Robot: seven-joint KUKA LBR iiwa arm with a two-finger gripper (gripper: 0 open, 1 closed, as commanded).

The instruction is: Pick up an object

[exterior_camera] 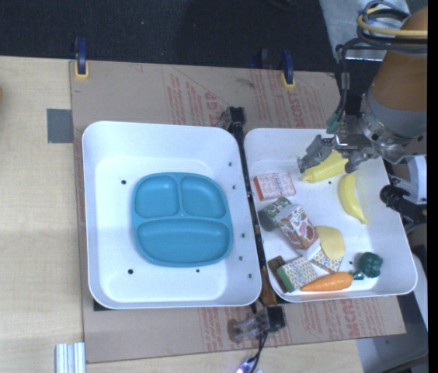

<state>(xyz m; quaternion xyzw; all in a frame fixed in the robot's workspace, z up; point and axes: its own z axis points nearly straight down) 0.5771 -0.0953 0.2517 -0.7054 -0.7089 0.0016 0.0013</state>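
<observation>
The jaws [329,155] are closed around one end of a yellow wedge-shaped toy [325,169], over the back part of the right bin [269,142]. Just to the right of it lies a banana [352,197]. Nearer the front of that bin sit a small red-and-white packet [274,186], a carrot [327,283] and a green piece [370,264]. The left bin [99,208] on the table [17,231] holds a blue divided plate [182,217].

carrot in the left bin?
No. The carrot lies in the right bin at its near edge; the left bin holds the blue divided plate.
</observation>
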